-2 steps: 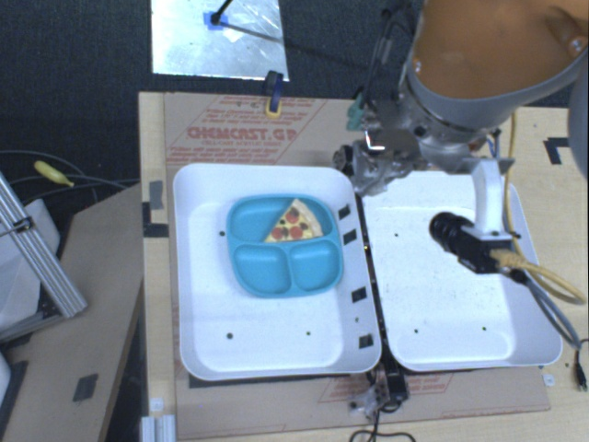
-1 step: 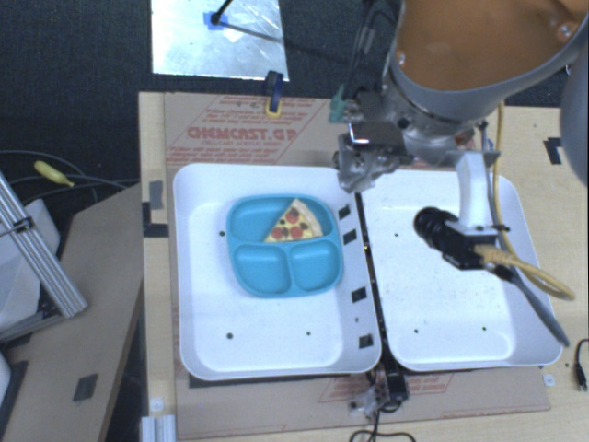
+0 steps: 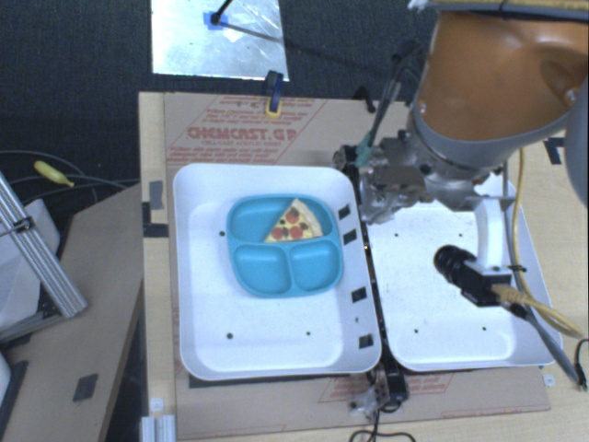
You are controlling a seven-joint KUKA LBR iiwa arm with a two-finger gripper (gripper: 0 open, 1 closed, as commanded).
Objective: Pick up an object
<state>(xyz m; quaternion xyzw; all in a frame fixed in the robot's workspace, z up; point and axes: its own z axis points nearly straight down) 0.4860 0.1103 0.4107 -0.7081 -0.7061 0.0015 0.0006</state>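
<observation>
A blue divided plate (image 3: 281, 247) lies in the left bin (image 3: 207, 339). A toy pizza slice (image 3: 296, 222) rests in the plate's upper right compartment. My gripper (image 3: 379, 201) hangs over the upper left corner of the right bin (image 3: 442, 339), close to the divider between the bins and to the right of the plate. The big orange and grey wrist above it hides much of that bin's far end. Nothing can be seen held.
Cardboard sheeting (image 3: 248, 127) lies under and behind the bins. A shiny metal sheet (image 3: 216, 26) sits on the dark floor at the back. An aluminium frame (image 3: 32, 247) stands at the far left, off the bench.
</observation>
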